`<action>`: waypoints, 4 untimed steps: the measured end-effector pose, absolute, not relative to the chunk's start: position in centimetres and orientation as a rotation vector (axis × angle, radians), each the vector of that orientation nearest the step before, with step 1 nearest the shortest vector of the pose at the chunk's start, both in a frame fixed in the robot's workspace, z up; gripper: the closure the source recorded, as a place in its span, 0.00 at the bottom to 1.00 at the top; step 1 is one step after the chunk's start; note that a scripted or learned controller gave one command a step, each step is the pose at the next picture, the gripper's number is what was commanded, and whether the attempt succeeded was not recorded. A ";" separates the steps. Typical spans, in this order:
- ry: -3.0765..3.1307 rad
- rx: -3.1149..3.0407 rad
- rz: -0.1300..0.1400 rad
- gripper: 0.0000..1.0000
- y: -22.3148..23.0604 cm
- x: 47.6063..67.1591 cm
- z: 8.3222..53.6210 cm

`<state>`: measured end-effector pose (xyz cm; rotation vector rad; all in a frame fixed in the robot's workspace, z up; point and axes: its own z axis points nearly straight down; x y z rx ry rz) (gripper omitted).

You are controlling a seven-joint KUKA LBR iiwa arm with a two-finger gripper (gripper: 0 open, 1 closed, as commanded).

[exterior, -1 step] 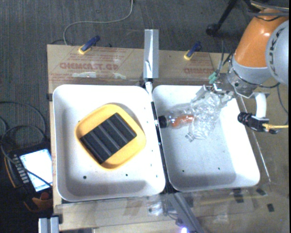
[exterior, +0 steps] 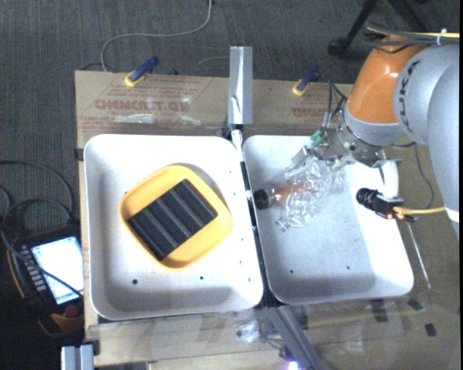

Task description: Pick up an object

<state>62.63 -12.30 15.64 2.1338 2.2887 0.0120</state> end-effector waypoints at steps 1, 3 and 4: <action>2.275 2.112 0.040 0.00 -12.1 63.2 14.7; 2.589 1.758 0.013 0.00 -13.6 58.1 9.1; 2.579 1.762 0.011 0.00 -12.1 54.1 9.2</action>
